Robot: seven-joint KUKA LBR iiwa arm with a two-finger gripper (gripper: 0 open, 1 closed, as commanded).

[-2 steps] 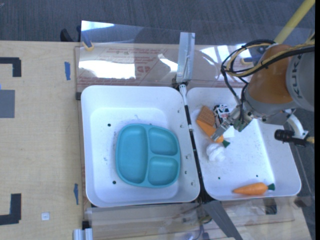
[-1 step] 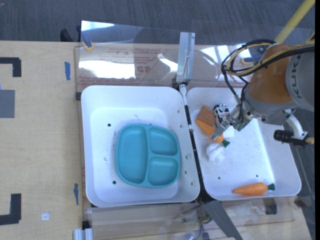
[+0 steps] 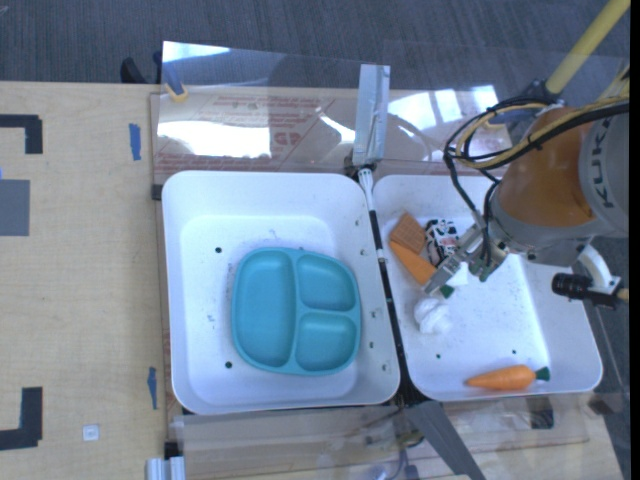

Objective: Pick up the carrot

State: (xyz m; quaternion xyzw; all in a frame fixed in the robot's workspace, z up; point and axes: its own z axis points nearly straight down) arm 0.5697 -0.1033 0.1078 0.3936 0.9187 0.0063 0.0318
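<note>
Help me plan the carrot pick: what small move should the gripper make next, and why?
Probably travel toward the right bin's near edge. The gripper sits by the orange wedge and white lump, while the carrot lies apart at the front wall, untouched.
</note>
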